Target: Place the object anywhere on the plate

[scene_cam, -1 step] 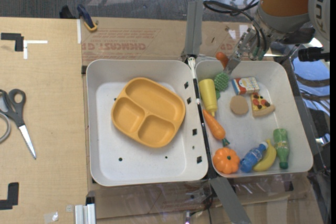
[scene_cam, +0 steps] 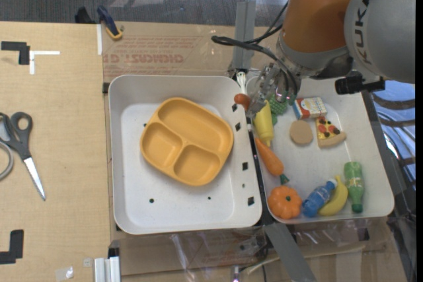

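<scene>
A yellow three-compartment plate (scene_cam: 188,140) lies in the left white bin (scene_cam: 125,195) with nothing on it. My gripper (scene_cam: 273,89) hangs low over the upper left corner of the right bin (scene_cam: 370,142), under the orange wrist band. Just below it lie a yellow toy vegetable (scene_cam: 264,124) and a green toy piece (scene_cam: 280,106). A small red-orange piece (scene_cam: 242,101) sits at the rim between the two bins, just left of the gripper. The arm hides whatever lies directly under the gripper.
The right bin also holds a carrot (scene_cam: 269,156), a small pumpkin (scene_cam: 285,202), a blue bottle (scene_cam: 320,198), a banana (scene_cam: 338,199), a green bottle (scene_cam: 354,186), a pizza slice (scene_cam: 328,132), a tan disc (scene_cam: 301,133) and a small carton (scene_cam: 310,106). Scissors (scene_cam: 23,148) lie on the bench at far left.
</scene>
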Controlling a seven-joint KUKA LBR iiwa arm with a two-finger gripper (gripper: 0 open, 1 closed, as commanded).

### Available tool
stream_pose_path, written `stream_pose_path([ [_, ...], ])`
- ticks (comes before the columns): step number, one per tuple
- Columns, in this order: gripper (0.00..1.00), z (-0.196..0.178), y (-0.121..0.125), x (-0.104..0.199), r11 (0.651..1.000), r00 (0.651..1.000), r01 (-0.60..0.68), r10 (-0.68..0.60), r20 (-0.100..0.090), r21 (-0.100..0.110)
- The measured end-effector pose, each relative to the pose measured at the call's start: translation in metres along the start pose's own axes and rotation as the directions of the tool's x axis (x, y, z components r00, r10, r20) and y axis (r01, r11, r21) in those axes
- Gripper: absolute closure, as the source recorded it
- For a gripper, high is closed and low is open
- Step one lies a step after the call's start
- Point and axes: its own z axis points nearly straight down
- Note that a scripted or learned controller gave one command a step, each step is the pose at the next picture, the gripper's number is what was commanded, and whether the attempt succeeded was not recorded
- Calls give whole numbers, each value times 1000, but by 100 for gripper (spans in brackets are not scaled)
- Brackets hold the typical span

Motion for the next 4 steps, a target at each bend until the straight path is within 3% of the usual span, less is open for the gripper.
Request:
stream_pose_path([
  [1, 100, -20, 64, 48, 954, 954, 300, -300, 3, -1],
  [2, 100, -65, 70, 110, 935, 935, 354, -354, 2, -1],
  [3, 100, -52, 112, 115, 952, 952, 305, -305, 1, 0],
  [4, 100, -121, 142, 134, 554, 554, 833, -833, 5, 0],
])
